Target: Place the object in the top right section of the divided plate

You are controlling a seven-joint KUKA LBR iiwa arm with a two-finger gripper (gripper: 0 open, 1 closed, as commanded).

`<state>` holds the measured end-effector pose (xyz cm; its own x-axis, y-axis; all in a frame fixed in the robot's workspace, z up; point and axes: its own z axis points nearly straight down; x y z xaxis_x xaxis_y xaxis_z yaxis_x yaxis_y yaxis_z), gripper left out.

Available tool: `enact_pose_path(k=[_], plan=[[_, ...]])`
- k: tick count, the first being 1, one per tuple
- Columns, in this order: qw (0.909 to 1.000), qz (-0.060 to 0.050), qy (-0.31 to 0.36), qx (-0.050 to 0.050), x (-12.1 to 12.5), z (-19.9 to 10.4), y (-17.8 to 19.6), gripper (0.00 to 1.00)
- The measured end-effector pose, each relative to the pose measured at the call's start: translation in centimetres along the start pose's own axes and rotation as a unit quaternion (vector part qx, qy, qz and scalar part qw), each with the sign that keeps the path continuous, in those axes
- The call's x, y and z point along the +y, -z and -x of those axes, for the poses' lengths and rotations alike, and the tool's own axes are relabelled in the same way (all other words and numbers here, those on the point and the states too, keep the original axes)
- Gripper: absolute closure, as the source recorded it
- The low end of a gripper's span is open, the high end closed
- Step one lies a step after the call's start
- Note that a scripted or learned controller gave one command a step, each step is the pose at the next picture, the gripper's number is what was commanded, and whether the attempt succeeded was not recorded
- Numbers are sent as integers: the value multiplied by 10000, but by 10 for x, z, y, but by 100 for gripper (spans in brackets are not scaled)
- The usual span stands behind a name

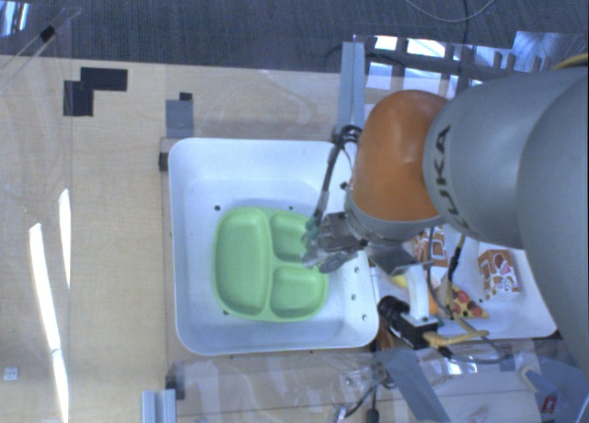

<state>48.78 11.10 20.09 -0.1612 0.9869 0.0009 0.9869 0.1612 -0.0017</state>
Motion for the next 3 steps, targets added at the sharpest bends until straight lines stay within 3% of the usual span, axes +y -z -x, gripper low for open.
enact_pose_path(k=[1,2,3], plan=[[9998,-4,181,-2,-1,7,-19,100],[9998,2,178,-3,-1,7,-19,0],[9997,21,234,-9,-2,19,97,0]])
